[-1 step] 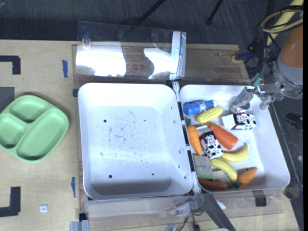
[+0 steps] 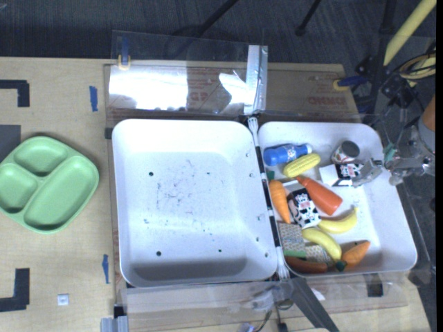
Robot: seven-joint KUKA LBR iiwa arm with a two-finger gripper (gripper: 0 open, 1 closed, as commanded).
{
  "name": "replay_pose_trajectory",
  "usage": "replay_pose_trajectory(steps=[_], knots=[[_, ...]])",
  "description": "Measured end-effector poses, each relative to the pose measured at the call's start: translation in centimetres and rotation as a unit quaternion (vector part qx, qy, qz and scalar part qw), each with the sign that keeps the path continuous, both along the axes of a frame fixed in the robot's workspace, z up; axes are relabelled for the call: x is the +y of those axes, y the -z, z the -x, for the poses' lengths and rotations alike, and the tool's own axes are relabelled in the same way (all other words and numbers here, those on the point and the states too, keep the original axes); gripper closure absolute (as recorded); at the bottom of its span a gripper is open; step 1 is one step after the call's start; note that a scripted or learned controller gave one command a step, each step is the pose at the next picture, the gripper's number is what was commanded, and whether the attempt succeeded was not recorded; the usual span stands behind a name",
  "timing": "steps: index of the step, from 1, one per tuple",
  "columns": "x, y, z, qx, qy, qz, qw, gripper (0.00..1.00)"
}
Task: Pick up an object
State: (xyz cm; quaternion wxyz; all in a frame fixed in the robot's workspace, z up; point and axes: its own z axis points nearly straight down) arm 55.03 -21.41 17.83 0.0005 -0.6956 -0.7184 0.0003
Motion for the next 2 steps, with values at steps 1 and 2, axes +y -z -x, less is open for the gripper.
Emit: replay_pose_trajectory(steps=[1, 2], knots=[[-0.94, -1.28, -0.53, -0.002, -0.133, 0.0010, 0.9911, 0.00], [-0.96, -1.28, -0.52, -0.002, -0.133, 0.0009, 0.9912, 0.00]])
